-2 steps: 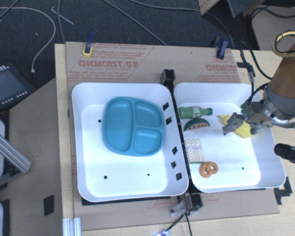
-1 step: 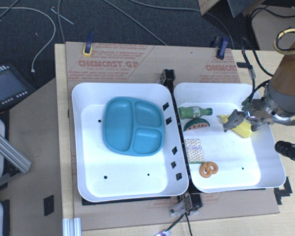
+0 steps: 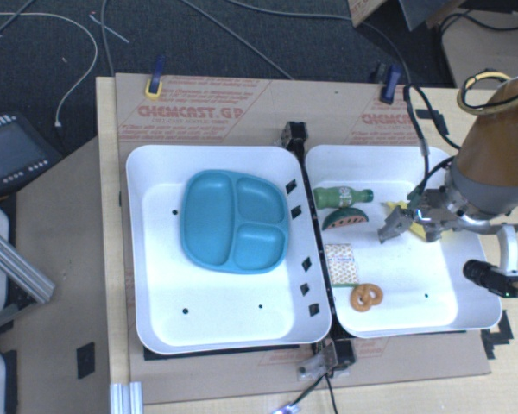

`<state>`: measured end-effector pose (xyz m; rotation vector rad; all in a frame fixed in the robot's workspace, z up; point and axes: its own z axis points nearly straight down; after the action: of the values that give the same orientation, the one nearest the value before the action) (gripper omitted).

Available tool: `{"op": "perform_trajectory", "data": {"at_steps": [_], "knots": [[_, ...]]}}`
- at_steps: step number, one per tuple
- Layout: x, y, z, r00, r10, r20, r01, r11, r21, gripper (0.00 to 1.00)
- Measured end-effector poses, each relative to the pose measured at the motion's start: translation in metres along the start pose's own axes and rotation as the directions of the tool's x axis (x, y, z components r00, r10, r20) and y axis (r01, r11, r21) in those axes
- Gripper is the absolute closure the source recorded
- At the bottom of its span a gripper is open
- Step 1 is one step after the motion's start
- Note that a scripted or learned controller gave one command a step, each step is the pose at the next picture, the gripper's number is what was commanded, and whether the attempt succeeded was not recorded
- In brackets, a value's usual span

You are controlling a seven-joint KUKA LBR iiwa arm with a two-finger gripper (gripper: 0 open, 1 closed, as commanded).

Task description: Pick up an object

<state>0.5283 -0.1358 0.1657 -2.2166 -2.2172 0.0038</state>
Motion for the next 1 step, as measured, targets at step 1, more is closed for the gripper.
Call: {"op": "perform_trajectory", "data": {"at_steps": [1], "knots": [[-0.002, -0.0072, 0.061, 1.0, 0.001, 0.0, -0.001, 1.0, 0.001, 0.0]]}}
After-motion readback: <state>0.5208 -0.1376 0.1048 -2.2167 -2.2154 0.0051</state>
